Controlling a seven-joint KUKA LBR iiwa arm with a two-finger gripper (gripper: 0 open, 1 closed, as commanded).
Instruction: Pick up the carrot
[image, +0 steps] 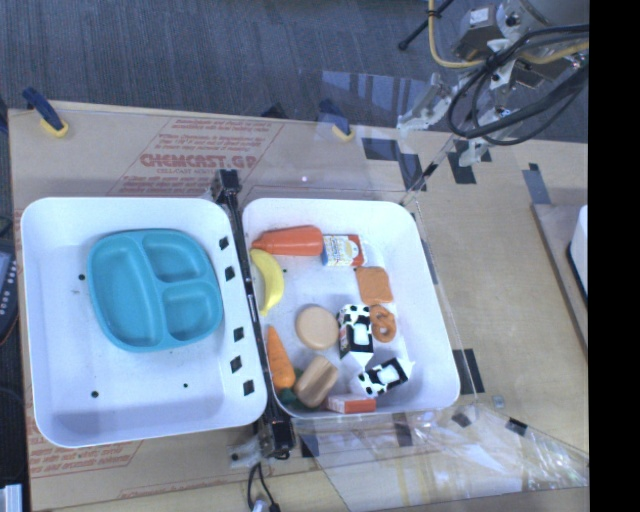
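Looking down over the bench, I see two shallow white bins side by side, and the carrot (280, 358) lies in the right bin (425, 268), hard against its left wall at about eight o'clock from that bin's centre, its narrow end pointing up toward twelve o'clock and its thick end touching a tan bread-like piece (316, 379). Just above the carrot, along the same wall, curves a yellow banana (268, 279), and at the bin's eleven o'clock rests a longer orange-red piece (289, 241) lying flat, with a small printed carton (342, 250) touching its right end. A round beige disc (318, 326) sits near the centre; to its right are two black-and-white patterned blocks (356, 329), a small pretzel-like ring (384, 325) and an orange wafer-like square (375, 285) at about two o'clock. A flat pinkish bar (351, 404) lies along the lower wall at six o'clock. The left bin (50, 400) holds a blue divided tray (155, 289) — three compartments, set a little above that bin's centre. The arm (520, 30) sits well away at the one o'clock corner of the scene, above the bench's far edge, a tangle of dark cables (500, 95) hanging beneath it — whether its fingers are apart or together I cannot tell from here. Nothing touches the carrot but its neighbours and the bin wall.
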